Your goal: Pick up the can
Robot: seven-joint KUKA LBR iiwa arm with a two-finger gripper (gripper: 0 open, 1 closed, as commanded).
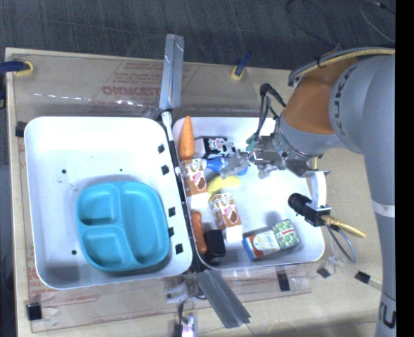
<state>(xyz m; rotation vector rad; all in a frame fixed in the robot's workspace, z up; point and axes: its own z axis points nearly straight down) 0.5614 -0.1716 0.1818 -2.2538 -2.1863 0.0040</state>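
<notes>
Can (272,239) lies on side, right bin (312,253) near corner; gripper (243,161) grip unclear among clutter.

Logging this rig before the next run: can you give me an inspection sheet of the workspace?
Surface: bench bearing two white bins; left bin holds a blue tray.
Job's things: can on its side, right bin, near front.
Clutter: carrot, cartons, small items.
End effector: over right bin's back, apart from the can; finger state unclear.
Cables: black loop at wrist.
Surroundings: dark floor.
</notes>
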